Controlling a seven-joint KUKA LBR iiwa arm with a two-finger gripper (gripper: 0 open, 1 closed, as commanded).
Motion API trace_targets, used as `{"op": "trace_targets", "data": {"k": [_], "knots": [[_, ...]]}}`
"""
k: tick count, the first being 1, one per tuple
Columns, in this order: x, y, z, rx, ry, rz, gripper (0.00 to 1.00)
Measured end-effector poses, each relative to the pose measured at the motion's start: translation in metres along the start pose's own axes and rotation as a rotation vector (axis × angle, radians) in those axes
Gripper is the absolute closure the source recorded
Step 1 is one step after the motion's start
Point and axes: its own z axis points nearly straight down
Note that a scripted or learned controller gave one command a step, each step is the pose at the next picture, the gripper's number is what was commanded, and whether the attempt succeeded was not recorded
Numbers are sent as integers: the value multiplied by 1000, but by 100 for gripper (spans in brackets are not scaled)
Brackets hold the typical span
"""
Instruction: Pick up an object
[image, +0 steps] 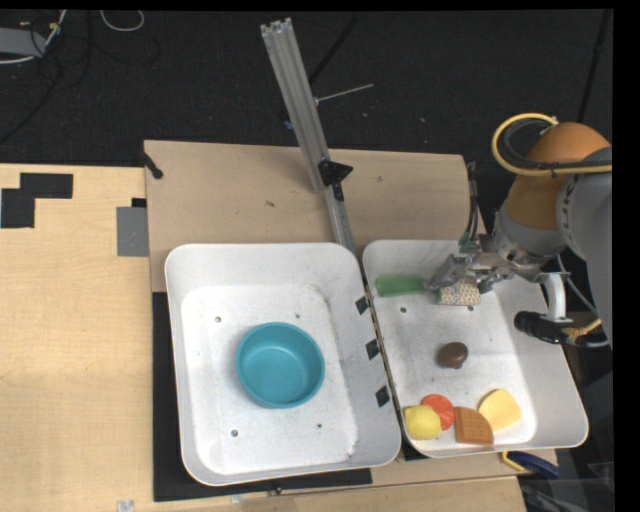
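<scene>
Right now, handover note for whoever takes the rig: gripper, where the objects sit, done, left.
Gripper: over the far end of the right bin, with a small speckled block at its fingertips. Whether it is gripped or just touched is not clear.
Right bin: green block at the far left corner, brown piece mid-bin; yellow ball, red piece, orange-brown wedge and yellow piece clustered at the near end.
Left bin: teal bowl.
Done: arm is at the speckled block.
Left: confirm the grasp and lift.
</scene>
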Motion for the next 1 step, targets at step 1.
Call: {"op": "trace_targets", "data": {"k": [1], "knots": [[3, -2, -43, -4, 0, 1, 100]]}}
